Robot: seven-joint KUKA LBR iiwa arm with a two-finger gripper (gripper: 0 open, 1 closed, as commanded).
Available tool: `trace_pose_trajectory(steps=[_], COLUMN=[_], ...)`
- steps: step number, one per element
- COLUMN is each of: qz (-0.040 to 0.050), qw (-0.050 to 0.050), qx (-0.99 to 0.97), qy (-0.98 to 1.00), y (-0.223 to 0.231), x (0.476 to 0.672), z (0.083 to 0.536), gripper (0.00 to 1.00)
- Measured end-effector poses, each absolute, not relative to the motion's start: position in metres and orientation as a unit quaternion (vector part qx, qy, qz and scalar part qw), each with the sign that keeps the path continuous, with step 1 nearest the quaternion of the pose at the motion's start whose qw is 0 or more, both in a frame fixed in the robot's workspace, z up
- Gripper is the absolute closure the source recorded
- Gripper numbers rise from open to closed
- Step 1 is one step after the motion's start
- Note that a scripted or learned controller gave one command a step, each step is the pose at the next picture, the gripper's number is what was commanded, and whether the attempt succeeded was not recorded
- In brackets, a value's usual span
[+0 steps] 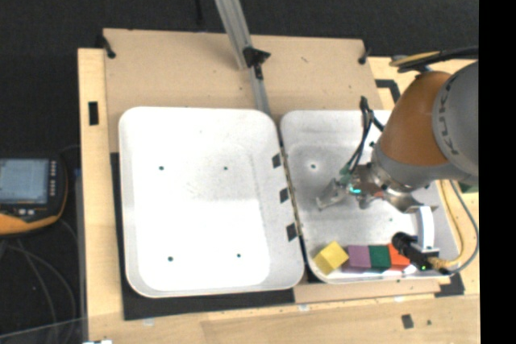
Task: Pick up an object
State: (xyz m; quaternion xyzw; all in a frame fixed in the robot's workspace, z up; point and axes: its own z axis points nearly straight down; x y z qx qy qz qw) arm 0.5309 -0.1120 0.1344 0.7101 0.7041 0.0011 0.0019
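In the right bin point(318, 133) my gripper point(345, 198) hangs low over the bin floor, near its middle, on the grey arm with the orange band point(411, 121). Its two fingers point(329, 200) are spread apart and nothing sits between them. Along the bin's front edge lie a yellow block point(330, 257), a purple block point(358, 257), a green block point(379, 256) and an orange-red block point(397, 256). These blocks sit below and slightly right of the gripper, apart from it.
The left bin point(201, 197) lies beside the right one, with a clipped divider point(286, 193) between them. A slanted metal pole point(230, 4) rises behind the bins. A handheld device point(28, 189) sits off the bench at the far left.
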Motion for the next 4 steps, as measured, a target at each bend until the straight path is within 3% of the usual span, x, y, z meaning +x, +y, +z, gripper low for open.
trace_pose_trajectory(steps=[1, 2, 3, 4], qz=[0.0025, 0.0022, -0.0004, 0.0033], qw=[0.006, 0.005, -0.002, 0.005], qx=[0.712, 0.708, 0.704, 0.706], qy=[0.702, 0.706, 0.710, 0.708], y=[-0.114, -0.162, -0.051, -0.074], x=[0.532, 0.485, 0.495, 0.485], z=[0.145, 0.290, 0.211, 0.344], gripper=[1.00, 1.00, 1.00, 1.00])
